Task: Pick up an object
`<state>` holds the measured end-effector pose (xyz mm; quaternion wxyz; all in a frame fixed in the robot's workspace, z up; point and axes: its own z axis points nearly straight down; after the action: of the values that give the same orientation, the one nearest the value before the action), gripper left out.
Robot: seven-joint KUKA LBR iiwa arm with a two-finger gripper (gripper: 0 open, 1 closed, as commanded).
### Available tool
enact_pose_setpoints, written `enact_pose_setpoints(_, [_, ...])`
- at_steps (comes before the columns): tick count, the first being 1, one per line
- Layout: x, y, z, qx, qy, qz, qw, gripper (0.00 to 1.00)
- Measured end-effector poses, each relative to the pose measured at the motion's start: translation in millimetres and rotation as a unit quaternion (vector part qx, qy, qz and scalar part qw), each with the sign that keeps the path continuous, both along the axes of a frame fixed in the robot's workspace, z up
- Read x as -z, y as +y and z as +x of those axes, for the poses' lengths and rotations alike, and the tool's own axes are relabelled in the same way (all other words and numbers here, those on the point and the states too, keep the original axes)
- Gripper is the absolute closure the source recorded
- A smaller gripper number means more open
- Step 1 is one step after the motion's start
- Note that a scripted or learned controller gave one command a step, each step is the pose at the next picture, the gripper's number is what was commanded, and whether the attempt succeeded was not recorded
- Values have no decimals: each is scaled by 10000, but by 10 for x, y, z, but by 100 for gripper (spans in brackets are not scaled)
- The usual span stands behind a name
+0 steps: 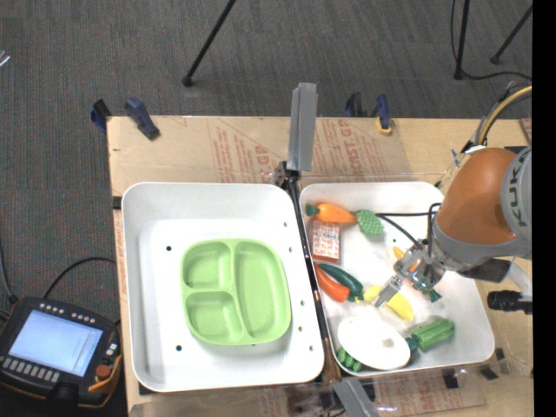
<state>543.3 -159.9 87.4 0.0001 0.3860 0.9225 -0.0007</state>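
Claw low over the right bin's toy food, hovering at a yellow piece.

The claw (393, 292) hangs just above a yellow toy (398, 307) in the right bin (469, 341); whether it is open or closed I cannot tell, and nothing shows held in it. The yellow toy lies crowded: a white disc (373, 340) just below it, a red-and-green pepper (339, 282) to its left, a green block (432, 332) to its lower right. To do this well, I judge the claw should straddle the yellow toy's narrow side, drop straight down, and avoid pinching the disc's edge. A carrot (334, 213), a small box (326, 240) and a green knobbly piece (370, 224) lie further up. The left bin (139, 233) holds a green tray (235, 293).
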Motion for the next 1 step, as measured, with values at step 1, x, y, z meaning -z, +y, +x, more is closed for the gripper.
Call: enact_pose_setpoints(1, [-18, 324, -479, 140, -39, -5, 9999, 0])
